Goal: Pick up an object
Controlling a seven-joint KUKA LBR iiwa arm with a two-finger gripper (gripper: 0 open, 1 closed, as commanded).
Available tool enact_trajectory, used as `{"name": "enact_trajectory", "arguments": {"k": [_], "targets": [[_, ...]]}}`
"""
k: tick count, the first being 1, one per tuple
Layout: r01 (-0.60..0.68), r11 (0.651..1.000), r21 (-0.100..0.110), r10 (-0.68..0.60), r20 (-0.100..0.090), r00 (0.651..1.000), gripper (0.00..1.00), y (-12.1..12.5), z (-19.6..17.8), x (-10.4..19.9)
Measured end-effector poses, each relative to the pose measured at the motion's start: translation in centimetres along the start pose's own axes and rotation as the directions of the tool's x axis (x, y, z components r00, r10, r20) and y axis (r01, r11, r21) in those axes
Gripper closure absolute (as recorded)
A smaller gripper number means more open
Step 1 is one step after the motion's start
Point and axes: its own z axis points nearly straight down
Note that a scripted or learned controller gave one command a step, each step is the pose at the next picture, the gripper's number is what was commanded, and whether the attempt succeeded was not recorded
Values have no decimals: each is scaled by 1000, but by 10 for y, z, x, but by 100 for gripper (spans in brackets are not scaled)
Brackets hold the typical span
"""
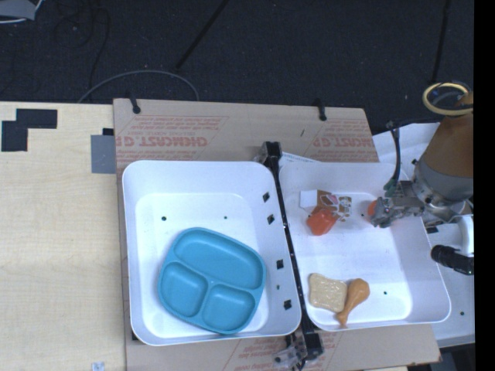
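Pincer (383, 213) low at rt bin's (433, 304) far-rt side; can't tell its state. Red toy (320, 222) and small packet (335, 204) sit left of it (touching each other). Bread slice (326, 291) and drumstick (353, 297) near front. Blue tray (210, 280) in left bin (147, 184).

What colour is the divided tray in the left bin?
Light blue. The tray shows plainly in the camera view, lying flat in the left bin.

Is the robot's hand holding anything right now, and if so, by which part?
It cannot be told. The hand sits low in the right bin, with something small and orange-red at its tip, too blurred to tell if it is gripped.
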Motion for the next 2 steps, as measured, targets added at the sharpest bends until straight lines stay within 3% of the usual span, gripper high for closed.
{"name": "enact_trajectory", "arguments": {"k": [1,2], "targets": [[-2,1000,-1,2,0,1000,100,-4,-61,-7],[3,1000,2,-3,-1,1000,100,-3,-80,-8]]}}
